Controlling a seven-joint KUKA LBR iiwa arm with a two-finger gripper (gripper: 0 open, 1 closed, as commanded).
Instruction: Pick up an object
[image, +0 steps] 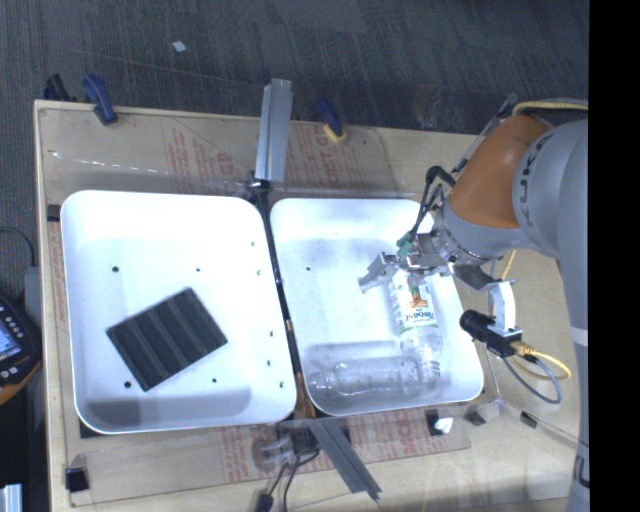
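In the right bin (320, 250) lie two clear plastic bottles. One with a white, red and green label (418, 315) lies lengthwise near the right wall. The other, unlabelled bottle (370, 378) lies crosswise along the front wall, touching the first. My gripper (385, 271) hangs low over the upper end of the labelled bottle, where the cap would be; that end is hidden by the wrist. A black ribbed pad (167, 337) lies flat in the left bin (150, 220).
A metal bar (273, 130) runs back from the seam between the bins. Blue clamps (98, 98) hold the board's far edge. A yellow cable (545, 360) loops beside the right bin.
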